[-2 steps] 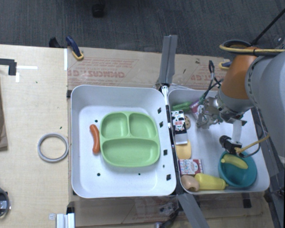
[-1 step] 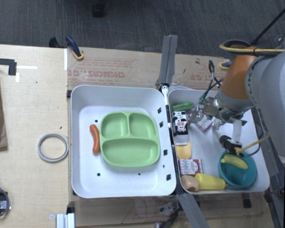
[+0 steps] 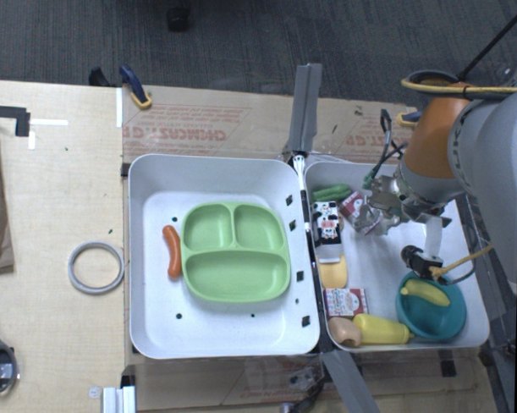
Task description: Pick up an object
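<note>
The gripper (image 3: 372, 215) is down low in the right bin (image 3: 383, 273), at about eleven o'clock, right by a small red packet (image 3: 353, 203), maybe there to grab it, but I cannot tell if it holds anything.

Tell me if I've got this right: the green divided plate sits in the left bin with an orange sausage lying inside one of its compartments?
Not quite. The green divided plate does sit in the left bin, but the orange sausage lies on the bin floor beside the plate's left edge, not inside a compartment. The camera view shows all three compartments bare.
</note>
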Robot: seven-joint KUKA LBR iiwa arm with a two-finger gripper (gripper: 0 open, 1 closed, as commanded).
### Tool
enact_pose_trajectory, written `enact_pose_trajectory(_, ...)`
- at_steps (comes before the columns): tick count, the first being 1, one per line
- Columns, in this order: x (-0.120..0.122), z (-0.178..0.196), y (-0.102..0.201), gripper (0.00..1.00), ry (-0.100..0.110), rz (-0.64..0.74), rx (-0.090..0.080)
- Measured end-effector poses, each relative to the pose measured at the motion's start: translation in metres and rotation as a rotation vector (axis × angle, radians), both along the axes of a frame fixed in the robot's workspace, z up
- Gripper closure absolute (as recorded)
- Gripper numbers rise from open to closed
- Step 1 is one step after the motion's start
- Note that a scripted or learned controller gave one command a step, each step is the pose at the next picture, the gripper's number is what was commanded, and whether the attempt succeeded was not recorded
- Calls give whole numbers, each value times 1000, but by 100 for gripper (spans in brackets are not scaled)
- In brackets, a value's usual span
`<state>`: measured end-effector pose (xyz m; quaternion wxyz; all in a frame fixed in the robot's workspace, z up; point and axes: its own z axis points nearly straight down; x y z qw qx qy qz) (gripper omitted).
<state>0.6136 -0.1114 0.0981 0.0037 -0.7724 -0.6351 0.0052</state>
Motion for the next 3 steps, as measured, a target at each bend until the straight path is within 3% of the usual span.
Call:
enact_pose_trajectory(1, 45, 94, 74, 100, -13, 6, -1)
enact_pose_trajectory(2, 44, 93, 74, 0, -12, 5, -2)
enact_pose_trajectory(3, -12, 93, 61, 0, -10, 293, 2)
